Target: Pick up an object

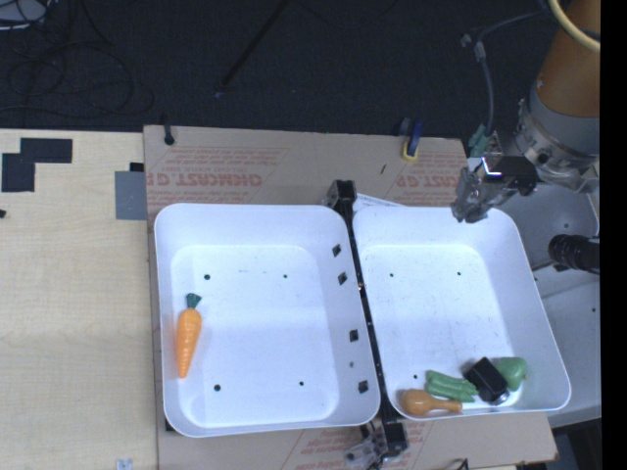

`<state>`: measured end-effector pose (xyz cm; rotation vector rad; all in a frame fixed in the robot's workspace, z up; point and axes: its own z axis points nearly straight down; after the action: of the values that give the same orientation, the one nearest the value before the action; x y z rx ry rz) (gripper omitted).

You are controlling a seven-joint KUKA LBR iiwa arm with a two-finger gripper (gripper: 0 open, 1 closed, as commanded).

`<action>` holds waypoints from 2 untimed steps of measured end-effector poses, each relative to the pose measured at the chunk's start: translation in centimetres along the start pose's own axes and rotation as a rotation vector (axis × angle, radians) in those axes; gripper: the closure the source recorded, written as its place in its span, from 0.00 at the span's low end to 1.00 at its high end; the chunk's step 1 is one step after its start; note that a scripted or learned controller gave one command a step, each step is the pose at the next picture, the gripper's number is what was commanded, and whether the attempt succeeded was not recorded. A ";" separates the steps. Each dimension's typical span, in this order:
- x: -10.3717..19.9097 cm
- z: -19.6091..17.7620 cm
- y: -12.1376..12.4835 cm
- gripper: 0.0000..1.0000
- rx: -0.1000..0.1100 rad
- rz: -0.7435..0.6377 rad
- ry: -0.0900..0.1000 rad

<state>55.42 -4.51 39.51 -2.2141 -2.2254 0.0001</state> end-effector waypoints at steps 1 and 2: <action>3.1 14.8 4.4 1.00 0.015 0.002 -0.001; 9.5 13.7 9.2 1.00 -0.002 -0.001 -0.001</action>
<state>64.56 5.02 25.77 -2.2144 -2.2282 -0.0018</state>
